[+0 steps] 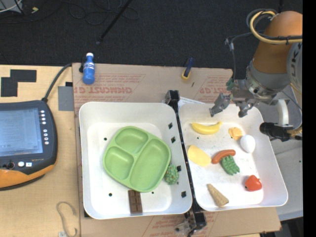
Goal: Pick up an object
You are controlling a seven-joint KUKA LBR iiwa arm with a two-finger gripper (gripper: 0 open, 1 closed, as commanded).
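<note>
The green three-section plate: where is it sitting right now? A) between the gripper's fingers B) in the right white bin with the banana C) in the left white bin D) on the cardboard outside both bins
C: the green three-section plate lies flat in the left white bin, beside a small green bumpy toy, while the gripper hangs open over the right white bin.

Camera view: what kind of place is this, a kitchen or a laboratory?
Most likely a robot laboratory, not a kitchen. The arm's gripper hangs open over the right white bin of toy food such as a banana, and a teach pendant lies on the bench.
</note>
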